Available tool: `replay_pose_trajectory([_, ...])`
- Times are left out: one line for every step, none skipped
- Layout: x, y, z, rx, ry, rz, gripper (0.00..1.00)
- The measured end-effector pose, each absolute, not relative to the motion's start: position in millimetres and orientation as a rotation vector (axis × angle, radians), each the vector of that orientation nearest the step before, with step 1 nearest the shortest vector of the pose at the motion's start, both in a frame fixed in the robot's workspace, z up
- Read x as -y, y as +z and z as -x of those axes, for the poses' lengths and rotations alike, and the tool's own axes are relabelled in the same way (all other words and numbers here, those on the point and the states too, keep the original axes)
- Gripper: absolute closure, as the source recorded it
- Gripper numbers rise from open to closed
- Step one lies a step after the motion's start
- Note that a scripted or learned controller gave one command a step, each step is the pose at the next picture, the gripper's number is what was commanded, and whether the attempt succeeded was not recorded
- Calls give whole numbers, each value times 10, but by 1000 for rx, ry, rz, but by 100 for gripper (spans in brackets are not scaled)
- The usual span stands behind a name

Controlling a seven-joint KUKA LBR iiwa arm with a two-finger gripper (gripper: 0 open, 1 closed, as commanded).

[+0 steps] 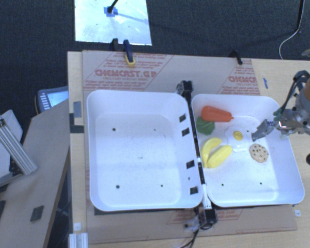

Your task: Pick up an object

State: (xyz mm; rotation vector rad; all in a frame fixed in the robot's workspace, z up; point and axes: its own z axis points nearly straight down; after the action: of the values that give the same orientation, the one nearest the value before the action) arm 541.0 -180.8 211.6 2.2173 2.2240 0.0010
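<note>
Right bin [287, 187] holds five toy foods: one carrot [216, 114] at far left, one green piece [205, 126] just beside it, one yellow banana [216, 152] nearer, one fried egg [237, 135] mid-bin, one cookie [258, 152] right of the banana. Gripper [262, 129] hangs just right of the egg, above the cookie; jaw state cannot be told, nothing seen in its grasp. Left bin [139, 154] alongside. Both sit on printed cardboard [144, 74] over a wooden bench [75, 76]; dark floor beyond.
</note>
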Motion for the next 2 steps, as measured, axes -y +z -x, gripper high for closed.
replay_pose_trajectory([1334,2310,-5887,-2227,8,-2209,0])
replay_pose_trajectory([955,2142,-6467,-2229,7,-2208,0])
